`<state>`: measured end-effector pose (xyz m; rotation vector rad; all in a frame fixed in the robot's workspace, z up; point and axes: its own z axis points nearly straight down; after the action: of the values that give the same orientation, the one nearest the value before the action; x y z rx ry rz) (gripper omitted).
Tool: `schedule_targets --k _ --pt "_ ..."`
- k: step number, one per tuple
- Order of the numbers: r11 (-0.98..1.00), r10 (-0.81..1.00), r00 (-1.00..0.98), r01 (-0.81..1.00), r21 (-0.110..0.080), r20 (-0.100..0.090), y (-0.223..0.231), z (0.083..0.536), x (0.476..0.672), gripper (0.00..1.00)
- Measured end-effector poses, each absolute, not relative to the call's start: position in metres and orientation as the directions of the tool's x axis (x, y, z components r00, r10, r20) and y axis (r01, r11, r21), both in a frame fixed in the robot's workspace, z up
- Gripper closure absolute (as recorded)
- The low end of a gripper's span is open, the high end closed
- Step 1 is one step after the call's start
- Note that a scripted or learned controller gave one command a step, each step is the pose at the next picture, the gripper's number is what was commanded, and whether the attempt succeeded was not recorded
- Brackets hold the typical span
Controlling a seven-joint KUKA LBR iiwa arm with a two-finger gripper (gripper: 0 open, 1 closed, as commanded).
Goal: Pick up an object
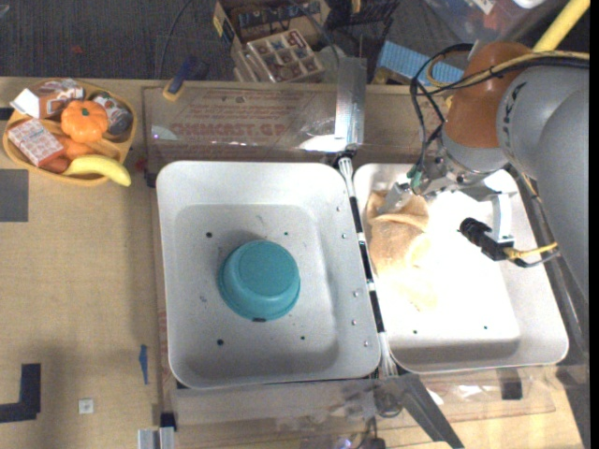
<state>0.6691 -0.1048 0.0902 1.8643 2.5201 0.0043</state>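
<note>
The wooden bench (75, 279) bears two white bins side by side, the left bin (178, 195) and the right bin (533, 340), plus a yellow bowl of toy food (70, 137) at its far left corner.

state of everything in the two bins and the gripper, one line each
teal bowl: upside down, alone near the middle of the left bin.
tan cloth: crumpled, lying at the right bin's left side.
gripper: low over the cloth's upper edge; grasp cannot be told.
fruit bowl: full, on the bench at far left.
</note>
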Motion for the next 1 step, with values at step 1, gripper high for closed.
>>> schedule_targets --k 1 --pt "0.296 0.955 -0.296 0.955 0.011 -0.007 -0.1036 0.1026 0.671 1.0"
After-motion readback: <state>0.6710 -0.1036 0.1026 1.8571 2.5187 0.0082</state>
